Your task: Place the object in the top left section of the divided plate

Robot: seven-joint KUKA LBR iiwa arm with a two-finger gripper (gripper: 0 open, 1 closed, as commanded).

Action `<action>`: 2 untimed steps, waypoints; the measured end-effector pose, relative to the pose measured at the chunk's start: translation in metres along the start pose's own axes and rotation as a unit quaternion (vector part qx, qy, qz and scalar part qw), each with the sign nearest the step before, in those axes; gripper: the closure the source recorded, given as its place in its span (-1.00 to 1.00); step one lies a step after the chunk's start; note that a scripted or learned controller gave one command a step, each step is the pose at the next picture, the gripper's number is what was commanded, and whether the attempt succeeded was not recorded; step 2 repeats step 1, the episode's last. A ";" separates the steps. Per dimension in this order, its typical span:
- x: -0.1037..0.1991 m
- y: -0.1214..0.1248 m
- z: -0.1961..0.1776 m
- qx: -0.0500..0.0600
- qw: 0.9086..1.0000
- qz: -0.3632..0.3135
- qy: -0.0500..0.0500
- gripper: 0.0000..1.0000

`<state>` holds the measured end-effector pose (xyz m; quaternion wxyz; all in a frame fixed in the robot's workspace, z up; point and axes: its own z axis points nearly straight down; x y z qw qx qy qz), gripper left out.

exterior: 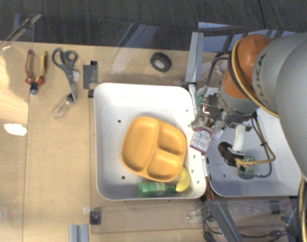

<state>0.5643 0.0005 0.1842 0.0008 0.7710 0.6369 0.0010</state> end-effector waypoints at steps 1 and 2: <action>0.000 0.000 0.000 0.000 1.000 0.000 0.000 -1.00; 0.000 0.000 0.000 0.000 1.000 0.000 0.000 -1.00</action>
